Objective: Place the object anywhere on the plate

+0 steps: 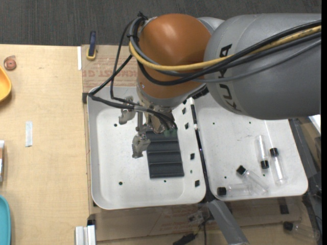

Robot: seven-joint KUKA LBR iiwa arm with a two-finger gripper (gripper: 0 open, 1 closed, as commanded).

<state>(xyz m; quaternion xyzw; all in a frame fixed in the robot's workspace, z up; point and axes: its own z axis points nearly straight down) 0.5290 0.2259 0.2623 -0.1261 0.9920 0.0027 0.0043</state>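
While the arm [240, 60] reaches across from the right with its orange band [171, 50] above the left bin [102, 188], the gripper [140, 142] hangs near that bin's middle. A dark ribbed block [165, 158] lies just beside it toward the right wall, long axis running from far edge to near edge. Whether the gripper is wide, narrow or touching the block cannot be told.

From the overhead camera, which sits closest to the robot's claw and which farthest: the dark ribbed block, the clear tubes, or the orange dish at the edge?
1. Dark ribbed block, left bin, just beside the gripper.
2. Clear tubes, right bin.
3. Orange dish, far left of the bench.
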